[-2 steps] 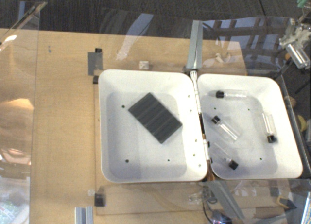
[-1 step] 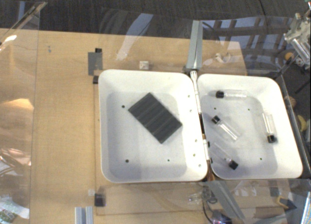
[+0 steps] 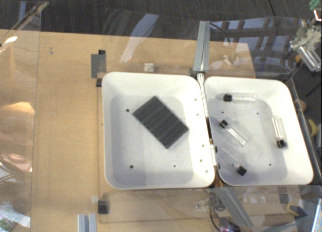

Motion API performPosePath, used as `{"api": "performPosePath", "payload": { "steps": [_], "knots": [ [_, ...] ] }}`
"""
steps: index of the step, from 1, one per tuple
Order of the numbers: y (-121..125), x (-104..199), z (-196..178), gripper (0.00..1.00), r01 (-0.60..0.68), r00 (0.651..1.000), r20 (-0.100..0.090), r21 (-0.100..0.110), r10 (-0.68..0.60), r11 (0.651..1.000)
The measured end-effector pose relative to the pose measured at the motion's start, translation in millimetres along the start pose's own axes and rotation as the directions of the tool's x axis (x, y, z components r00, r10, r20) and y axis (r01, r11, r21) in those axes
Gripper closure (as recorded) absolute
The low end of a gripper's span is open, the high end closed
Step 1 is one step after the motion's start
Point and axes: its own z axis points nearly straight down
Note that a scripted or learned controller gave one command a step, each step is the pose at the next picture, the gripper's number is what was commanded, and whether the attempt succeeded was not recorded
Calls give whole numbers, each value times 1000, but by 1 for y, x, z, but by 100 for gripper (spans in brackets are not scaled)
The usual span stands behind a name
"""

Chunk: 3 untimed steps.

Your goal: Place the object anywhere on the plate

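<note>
- The wooden worktop [image 3: 55, 125] ran across the frame and bore two shallow white bins set side by side, so that a thing could be carried straight across from one to the other.
- The left bin [image 3: 113, 175] sat at the centre of the frame. On its floor lay the plate [image 3: 160, 122], a dark ribbed slab turned at a slant, with bare white floor all around it. It seemed laid out as the landing spot, and nothing rested on it yet.
- The right bin [image 3: 297, 175] touched the left one along a shared rim. In it lay four clear vials with black caps, well apart from one another: the top vial [image 3: 239, 96] along the upper edge, the middle vial [image 3: 231, 131] at a slant, the right vial [image 3: 278, 134] upright near the right wall, and the bottom vial [image 3: 234, 164] towards the lower edge. Any of them could be the object to place; none had left this bin.
- At the upper right corner of the frame, outside the bins, pale metal parts of the arm's end [image 3: 308, 45] showed. The pincer's state could not be told, and nothing was seen in its hold.
</note>
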Motion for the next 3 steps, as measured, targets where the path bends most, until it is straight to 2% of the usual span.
{"api": "performPosePath", "payload": {
  "steps": [1, 3],
  "knots": [
    [0, 0, 11, 100, -4, 1000, 0, -2, 4, 1000],
    [-1, 4, -19, 100, -96, 995, -2, 1, 96, 995]
  ]
}}
